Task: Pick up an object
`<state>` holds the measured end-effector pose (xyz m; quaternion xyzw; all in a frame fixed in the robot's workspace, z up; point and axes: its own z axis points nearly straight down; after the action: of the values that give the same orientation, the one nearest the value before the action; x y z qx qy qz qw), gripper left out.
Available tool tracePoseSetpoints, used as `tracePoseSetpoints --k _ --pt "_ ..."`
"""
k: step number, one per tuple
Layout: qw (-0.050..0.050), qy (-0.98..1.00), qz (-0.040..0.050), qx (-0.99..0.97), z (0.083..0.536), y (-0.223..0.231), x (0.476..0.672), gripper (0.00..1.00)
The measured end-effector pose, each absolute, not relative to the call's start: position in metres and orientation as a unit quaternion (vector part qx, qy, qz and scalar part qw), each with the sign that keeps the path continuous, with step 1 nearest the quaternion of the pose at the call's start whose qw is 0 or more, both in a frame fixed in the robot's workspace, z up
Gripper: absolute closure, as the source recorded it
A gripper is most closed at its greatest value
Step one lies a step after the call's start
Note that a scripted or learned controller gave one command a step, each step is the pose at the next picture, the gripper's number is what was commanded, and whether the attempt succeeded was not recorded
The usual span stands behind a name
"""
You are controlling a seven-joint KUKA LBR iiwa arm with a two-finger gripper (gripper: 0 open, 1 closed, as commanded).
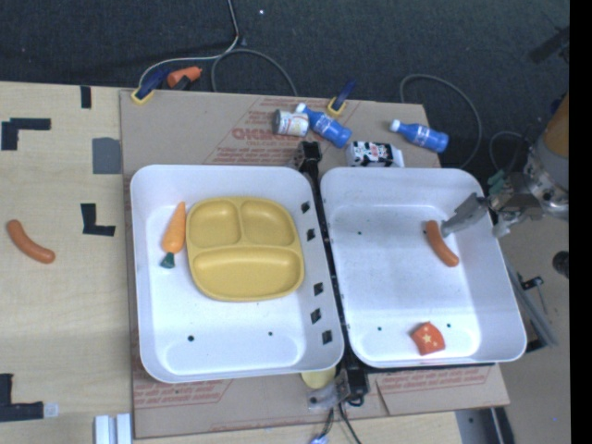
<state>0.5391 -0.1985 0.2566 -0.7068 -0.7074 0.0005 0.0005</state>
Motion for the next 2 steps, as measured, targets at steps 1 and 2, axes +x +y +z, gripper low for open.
tracePoseSetpoints --k 1,2 --pt "0.002 -0.707 0.0022 -0.707 0.156 -0.224 0.57 0.0" --pt "-0.002 -0.708 0.0007 -0.706 0.082 -0.221 0.611 0.0"
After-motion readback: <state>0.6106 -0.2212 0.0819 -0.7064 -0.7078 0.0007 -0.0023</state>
